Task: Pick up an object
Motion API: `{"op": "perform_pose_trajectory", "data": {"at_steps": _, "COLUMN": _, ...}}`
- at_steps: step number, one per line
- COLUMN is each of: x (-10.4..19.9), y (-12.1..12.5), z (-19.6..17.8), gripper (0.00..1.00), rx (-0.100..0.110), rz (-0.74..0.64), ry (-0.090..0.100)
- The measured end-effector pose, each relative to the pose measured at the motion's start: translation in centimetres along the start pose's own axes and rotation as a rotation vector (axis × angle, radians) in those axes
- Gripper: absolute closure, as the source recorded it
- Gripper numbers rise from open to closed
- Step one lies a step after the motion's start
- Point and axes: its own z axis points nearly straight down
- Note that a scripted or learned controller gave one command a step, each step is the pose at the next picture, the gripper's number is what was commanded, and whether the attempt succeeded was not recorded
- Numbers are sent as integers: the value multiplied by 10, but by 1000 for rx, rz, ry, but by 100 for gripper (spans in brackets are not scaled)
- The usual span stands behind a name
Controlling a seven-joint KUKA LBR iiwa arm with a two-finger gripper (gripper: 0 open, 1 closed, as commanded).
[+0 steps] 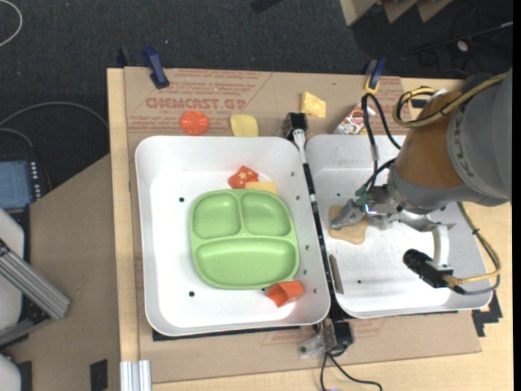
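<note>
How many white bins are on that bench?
2: the left white bin holds a green divided plastic plate; the right white bin sits beside it, under the arm.

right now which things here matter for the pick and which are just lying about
In play: gripper; tan piece beside it in the right bin.

Lying about: green divided plate, orange block, red piece, orange disc, blue clamps.

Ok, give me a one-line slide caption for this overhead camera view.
KUKA arm's gripper poised over a tan piece in the right bin; green divided plate in the left bin.
</note>
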Motion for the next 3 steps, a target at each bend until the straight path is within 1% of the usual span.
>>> {"op": "perform_pose_trajectory", "data": {"at_steps": 1, "x": -69, "y": 53, "z": -50, "gripper": 0, "rx": -10, "rz": 1, "ry": -8}}
{"op": "perform_pose_trajectory", "data": {"at_steps": 2, "x": -20, "y": -11, "z": -4, "gripper": 0, "rx": 1, "rz": 0, "ry": 1}}
{"op": "perform_pose_trajectory", "data": {"at_steps": 3, "x": -22, "y": -7, "z": -17, "gripper": 100, "rx": -6, "rz": -1, "ry": -1}}
